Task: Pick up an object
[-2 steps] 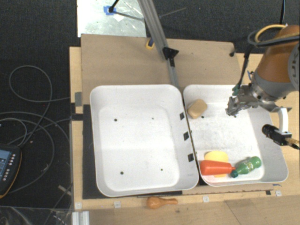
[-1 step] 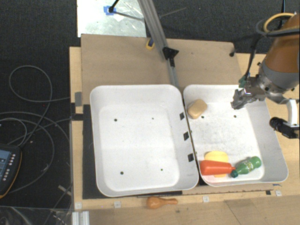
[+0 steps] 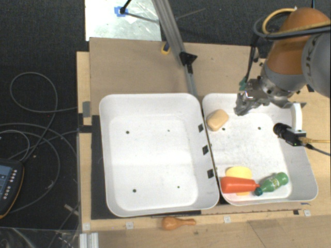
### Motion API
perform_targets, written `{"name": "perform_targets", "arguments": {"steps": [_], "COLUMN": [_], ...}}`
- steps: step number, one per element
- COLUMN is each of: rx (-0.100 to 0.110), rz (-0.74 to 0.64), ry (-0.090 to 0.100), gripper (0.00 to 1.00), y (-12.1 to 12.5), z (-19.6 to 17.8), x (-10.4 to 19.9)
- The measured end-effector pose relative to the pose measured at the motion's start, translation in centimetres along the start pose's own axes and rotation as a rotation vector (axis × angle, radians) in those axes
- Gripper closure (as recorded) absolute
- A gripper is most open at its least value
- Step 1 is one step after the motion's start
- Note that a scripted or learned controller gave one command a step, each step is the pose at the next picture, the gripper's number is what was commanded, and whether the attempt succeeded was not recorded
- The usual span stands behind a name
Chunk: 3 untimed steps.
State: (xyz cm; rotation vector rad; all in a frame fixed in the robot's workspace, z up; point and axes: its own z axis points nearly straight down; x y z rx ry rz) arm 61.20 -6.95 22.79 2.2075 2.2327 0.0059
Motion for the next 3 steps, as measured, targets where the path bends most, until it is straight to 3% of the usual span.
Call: {"name": "perform_targets", "arguments": {"steps": [2, 3], "rx": [0.002, 0.0], "rz": [0.0, 0.0], "ry": [0.001, 0.002], "gripper": [1.0, 1.0], "y": [1.7, 3.8], "z": [0.1, -0.6], "x": [10.3, 16.1]}}
